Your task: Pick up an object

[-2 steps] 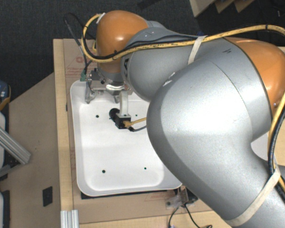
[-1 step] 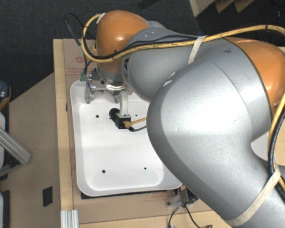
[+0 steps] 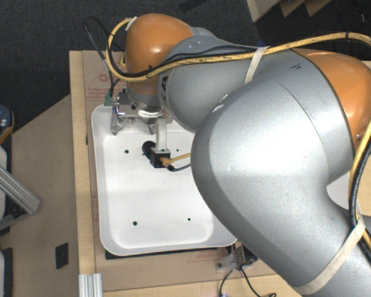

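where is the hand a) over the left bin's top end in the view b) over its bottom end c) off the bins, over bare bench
a: the hand hangs over the left bin close to its top rim, well away from the bottom end.

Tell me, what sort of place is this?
Probably a robotics lab: a big grey-and-orange robot arm reaches over a shallow white bin on a bench, with a yellow cable strapped along it.

The left bin (image 3: 149, 210) is set on the bench (image 3: 80, 141), and the gripper (image 3: 138, 119) is positioned over its far end, while the right side is covered by the arm (image 3: 266, 153).
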`<state>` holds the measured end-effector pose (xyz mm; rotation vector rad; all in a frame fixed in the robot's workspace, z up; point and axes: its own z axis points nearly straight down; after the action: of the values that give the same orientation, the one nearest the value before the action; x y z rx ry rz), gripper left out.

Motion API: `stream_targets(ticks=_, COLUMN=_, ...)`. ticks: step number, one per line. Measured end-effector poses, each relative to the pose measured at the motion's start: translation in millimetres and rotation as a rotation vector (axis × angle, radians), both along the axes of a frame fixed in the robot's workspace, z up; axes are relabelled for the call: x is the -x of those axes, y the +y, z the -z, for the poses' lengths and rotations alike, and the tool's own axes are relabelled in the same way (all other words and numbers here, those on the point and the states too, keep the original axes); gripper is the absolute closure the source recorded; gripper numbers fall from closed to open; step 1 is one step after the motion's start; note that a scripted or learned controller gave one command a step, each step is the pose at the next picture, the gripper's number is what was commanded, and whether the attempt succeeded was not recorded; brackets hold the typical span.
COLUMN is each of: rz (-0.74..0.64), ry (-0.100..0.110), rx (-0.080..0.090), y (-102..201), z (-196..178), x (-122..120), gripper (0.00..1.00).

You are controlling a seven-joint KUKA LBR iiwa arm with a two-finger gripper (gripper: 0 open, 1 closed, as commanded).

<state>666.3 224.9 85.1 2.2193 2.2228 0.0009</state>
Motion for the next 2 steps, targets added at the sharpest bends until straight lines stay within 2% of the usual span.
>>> stream_targets(ticks=2, rz=0.0, ry=0.0, rx=0.0, y=0.0, z=0.0, x=0.0, gripper=0.0)
